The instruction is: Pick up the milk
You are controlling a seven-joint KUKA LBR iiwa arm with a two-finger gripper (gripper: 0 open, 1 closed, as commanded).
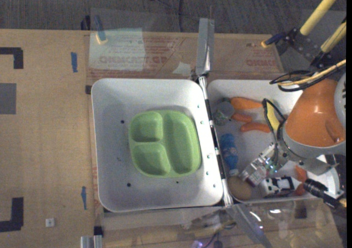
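Milk carton (pixel 279 185), black-and-white, lies flat at the near edge of the right bin (pixel 242 88), beside a round brown item (pixel 240 188). Gripper (pixel 268 160) is low over the clutter just above-left of it, near a small printed pack (pixel 254 174); fingers lost in the jumble, can't tell if spread or closed. Green divided tray (pixel 164 143) sits mid left bin (pixel 110 104). Carrots (pixel 248 104) at the right bin's far side.
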